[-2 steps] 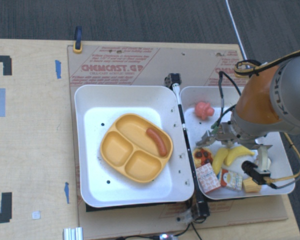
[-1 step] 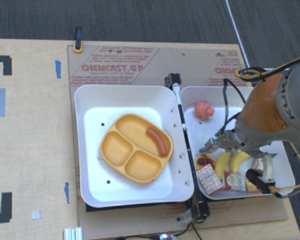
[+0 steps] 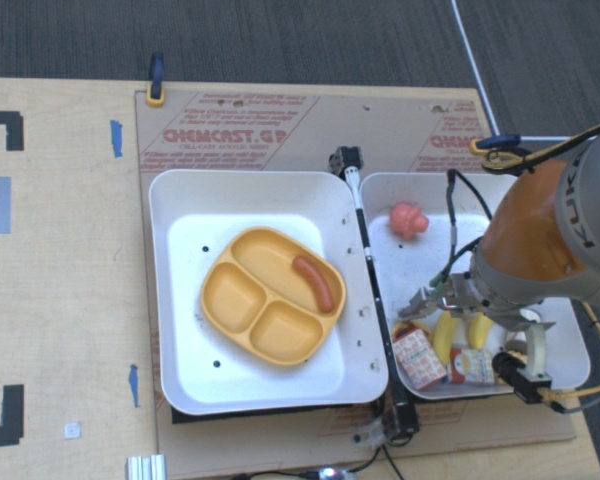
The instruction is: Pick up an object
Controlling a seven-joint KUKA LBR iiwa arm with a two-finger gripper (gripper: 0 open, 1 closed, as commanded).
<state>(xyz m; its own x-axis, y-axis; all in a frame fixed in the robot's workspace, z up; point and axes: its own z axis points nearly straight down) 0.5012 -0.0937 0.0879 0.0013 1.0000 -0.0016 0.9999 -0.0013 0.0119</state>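
My gripper (image 3: 435, 304) hangs low over the right bin (image 3: 380, 268), near its front left part, under the orange-banded wrist (image 3: 525, 233). Just below it lie a yellow banana-like piece (image 3: 443, 334) and a red and white packet (image 3: 418, 357). A second yellow piece (image 3: 478, 329) and a small red and white item (image 3: 467, 366) lie beside them, partly hidden by the arm. A pink lumpy toy (image 3: 408, 219) rests alone at the back of that bin. I see nothing lifted off the bin floor.
The left bin (image 3: 170, 268) holds a yellow three-compartment plate (image 3: 252, 303) with a red sausage (image 3: 315, 282) in its right compartment. A black divider (image 3: 365, 238) runs between the bins. Cables trail from the arm at the right.
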